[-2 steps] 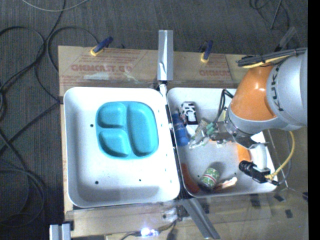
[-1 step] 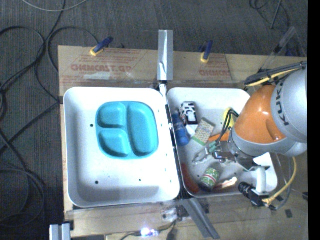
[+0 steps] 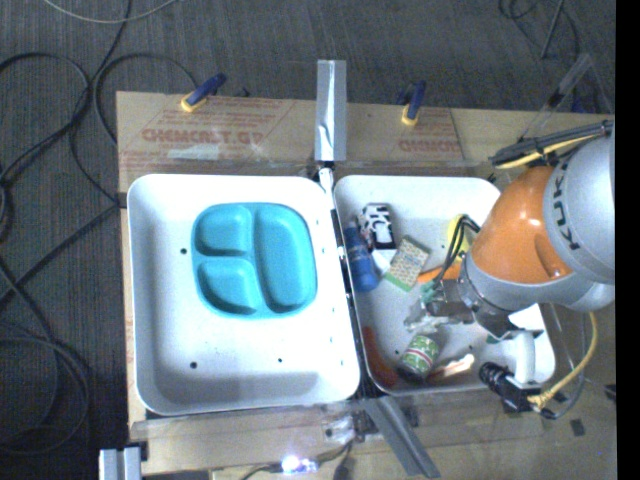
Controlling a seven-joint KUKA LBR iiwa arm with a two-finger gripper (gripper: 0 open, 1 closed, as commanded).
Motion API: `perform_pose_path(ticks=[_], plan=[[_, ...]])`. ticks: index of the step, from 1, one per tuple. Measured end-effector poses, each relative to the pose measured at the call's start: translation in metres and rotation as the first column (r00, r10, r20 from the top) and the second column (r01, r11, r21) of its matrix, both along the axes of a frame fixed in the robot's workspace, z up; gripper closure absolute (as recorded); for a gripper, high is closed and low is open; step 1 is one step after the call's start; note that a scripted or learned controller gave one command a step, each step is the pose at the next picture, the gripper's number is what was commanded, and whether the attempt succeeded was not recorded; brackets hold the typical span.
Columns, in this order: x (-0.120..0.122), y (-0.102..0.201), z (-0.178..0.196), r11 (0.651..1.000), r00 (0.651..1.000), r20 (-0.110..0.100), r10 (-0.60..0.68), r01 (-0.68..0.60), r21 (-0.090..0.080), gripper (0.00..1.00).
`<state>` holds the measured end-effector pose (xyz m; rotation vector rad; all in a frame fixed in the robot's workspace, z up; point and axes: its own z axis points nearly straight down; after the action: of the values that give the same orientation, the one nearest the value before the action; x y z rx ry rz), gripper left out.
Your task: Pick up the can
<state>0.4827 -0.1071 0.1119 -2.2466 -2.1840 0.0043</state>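
The can (image 3: 420, 353), small with a green label, lies tilted near the front wall of the right bin (image 3: 420, 188). My gripper (image 3: 437, 310) hangs just above and slightly behind the can, under the grey arm with its orange band (image 3: 520, 243). The arm hides the bin's right side. Nothing shows as held.
A blue bottle (image 3: 360, 264) lies along the right bin's left wall, with a black-and-white item (image 3: 377, 225) behind it and a green patterned packet (image 3: 407, 264) beside it. An orange-and-white piece (image 3: 455, 368) lies right of the can. The left bin (image 3: 160, 308) holds a blue divided tray (image 3: 255, 258).
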Motion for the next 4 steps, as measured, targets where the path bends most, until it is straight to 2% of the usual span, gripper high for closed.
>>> perform_pose_path(ticks=[1, 2, 3, 4], plan=[[0.000, 0.000, 0.000, 1.000, 1.000, 0.000, 0.000, 0.000, 0.000, 0.00], [0.004, -0.021, -0.023, 0.926, 0.926, 0.011, -0.378, 0.378, 0.003, 0.00], [0.001, -0.086, 0.113, 0.865, 0.866, 0.009, -0.501, 0.501, -0.008, 0.00], [0.000, -0.014, 0.019, 0.912, 0.912, -0.001, -0.411, 0.411, -0.005, 0.00]])
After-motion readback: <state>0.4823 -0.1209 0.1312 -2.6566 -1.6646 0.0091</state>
